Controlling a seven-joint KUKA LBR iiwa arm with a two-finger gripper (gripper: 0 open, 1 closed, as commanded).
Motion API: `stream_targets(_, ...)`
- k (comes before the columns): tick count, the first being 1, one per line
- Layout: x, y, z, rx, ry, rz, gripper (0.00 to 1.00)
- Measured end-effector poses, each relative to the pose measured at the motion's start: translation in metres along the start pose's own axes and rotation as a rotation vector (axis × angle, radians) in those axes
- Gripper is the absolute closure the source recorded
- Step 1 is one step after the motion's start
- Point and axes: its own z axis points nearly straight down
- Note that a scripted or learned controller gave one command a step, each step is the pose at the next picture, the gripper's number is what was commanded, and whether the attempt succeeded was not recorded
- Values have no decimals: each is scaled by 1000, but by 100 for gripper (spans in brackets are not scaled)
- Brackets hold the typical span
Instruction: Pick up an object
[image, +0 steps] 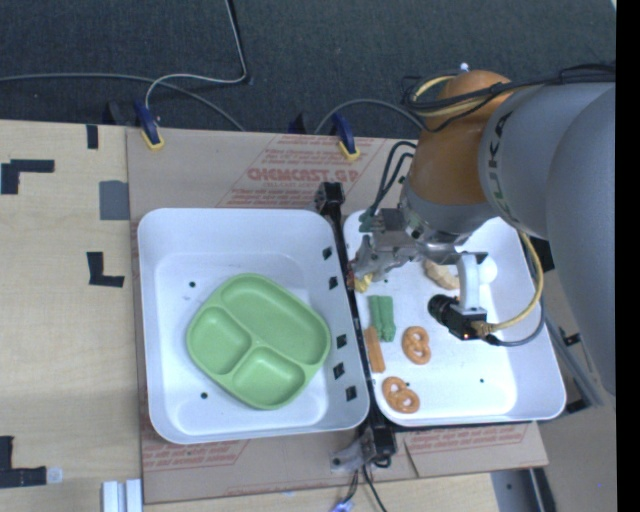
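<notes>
My gripper (372, 268) hangs over the left part of the right bin (520, 395), its fingers pointing down near the bin's left wall. Just below it lies a green block (382, 318). An orange stick (374, 350) rests beside the block, close to the wall. Two pretzels sit further down, one (416, 345) right of the block and one (400, 394) near the front. A pale, beige piece (441, 274) lies partly hidden under the wrist. Nothing is visibly between the fingers.
The left bin (165, 250) holds a green divided plate (258, 341). A black divider with clips (342, 300) runs between the bins. Cables (200, 80) trail across the back. The arm's big grey body (570, 180) covers the right bin's upper right.
</notes>
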Motion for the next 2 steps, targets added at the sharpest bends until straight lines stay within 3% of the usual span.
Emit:
stream_targets(1,-36,3,17,2,-1,1,100)
stream_targets(2,18,-10,4,0,0,-1,100)
